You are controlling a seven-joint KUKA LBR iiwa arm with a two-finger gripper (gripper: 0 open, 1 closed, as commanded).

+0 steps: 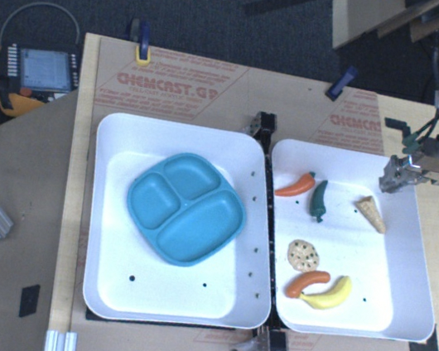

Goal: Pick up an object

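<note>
- Nearest the lens, at the right bin's [417, 247] lower end: banana [330, 294] lying against a sausage [305, 282], cookie [303, 254] just above them.
- Further up the same bin: orange pepper [295, 185] and dark green pepper [319, 200] side by side near the divider; a tan wedge [371, 213] toward the right wall.
- Left bin [107, 193] carries only a blue sectioned plate [186, 207].
- Gripper [396, 178] hangs over the right bin's upper-right corner; can't tell its opening from this angle, nothing visibly held.
- Key relation: the wedge is the closest candidate, just below and slightly left of the gripper in view. Its long axis runs diagonally, upper-left to lower-right.
- Judgement: a short move down-left reaches the wedge; fingers should close across its short axis. Everything else sits well apart, toward the bin's left and lower areas.
</note>
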